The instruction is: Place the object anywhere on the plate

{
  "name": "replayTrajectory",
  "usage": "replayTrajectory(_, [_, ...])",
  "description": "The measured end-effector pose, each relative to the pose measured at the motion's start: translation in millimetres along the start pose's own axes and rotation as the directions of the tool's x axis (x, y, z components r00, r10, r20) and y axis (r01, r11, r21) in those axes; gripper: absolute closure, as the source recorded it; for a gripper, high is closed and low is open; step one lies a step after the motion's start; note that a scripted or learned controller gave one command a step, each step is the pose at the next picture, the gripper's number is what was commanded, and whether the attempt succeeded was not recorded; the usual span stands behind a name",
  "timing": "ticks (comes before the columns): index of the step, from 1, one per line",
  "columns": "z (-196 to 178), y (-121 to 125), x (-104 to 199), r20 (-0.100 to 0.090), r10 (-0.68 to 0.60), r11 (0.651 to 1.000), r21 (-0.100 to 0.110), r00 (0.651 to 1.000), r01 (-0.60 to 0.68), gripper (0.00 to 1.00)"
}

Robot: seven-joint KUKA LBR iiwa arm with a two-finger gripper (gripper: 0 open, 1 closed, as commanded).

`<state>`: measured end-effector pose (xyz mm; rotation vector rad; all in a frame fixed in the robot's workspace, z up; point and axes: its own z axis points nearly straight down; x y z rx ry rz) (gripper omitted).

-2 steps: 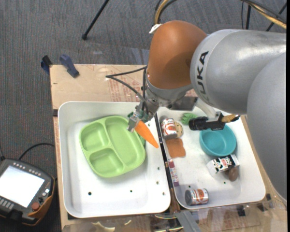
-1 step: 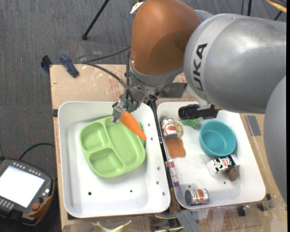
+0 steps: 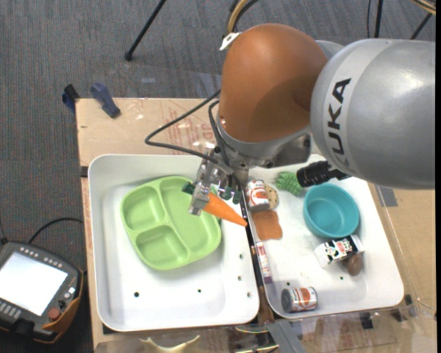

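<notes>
Camera view, "KUKA" on grey arm [image 3: 367,116], tool [image 3: 206,193] over green plate [image 3: 169,223], orange carrot [image 3: 224,209]

Lighting even and fairly bright, diffuse from overhead — no hard shadows. The white bins [image 3: 169,300] sit near clipping but keep their edges. Soft sheen on the orange band [image 3: 272,79] and grey arm [image 3: 382,109]. The arm's bulk close to camera looks slightly soft; overall resolution low, small labels unreadable.
</notes>
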<state>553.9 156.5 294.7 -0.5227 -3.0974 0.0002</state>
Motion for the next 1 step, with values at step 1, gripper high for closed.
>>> replayTrajectory(1, [0.1, 0.0, 0.0, 0.000, 0.000, 1.000, 0.000, 1.000, 0.000, 0.00])
